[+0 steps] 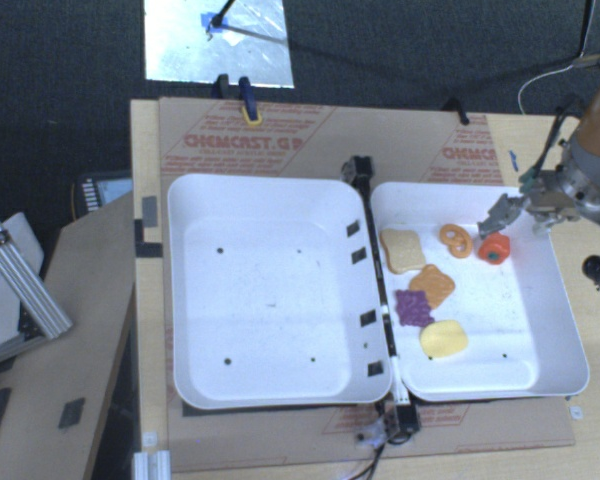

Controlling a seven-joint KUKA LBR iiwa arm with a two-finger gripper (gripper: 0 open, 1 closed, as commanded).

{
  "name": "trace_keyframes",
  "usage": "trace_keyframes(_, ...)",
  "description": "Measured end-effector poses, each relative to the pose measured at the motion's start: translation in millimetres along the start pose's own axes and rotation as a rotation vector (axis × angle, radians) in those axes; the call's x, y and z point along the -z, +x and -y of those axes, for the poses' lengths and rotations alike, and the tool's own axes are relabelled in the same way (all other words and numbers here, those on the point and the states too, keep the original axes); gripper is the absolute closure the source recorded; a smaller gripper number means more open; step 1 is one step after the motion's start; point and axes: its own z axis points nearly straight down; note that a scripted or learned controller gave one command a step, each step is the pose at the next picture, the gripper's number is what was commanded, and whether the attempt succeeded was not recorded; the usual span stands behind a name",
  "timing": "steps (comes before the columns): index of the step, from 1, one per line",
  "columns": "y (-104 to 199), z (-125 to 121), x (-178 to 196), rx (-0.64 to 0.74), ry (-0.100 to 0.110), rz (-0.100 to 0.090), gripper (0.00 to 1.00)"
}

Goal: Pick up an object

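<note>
While the yellow lemon [444, 339], purple grapes [414, 308] and bread slice [403, 250] lie nearer in the right bin [555, 298], the pincer [500, 216], fingers apart, hangs just above the red tomato [494, 249] farther back.

The left bin [270, 288] offers open floor throughout. In the right bin [540, 358], toys [425, 293] crowd the strip beside the divider [375, 278]; its floor toward the desk's [310, 133] right edge lies open.
</note>
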Motion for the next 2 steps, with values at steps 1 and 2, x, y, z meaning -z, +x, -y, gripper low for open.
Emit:
trace_keyframes(1,100.5,-7.6,-45.1,0.009,0.003,-0.004,0.0)
trace_keyframes(2,85.0,29.9,-53.9,-0.003,0.004,-0.001,0.0)
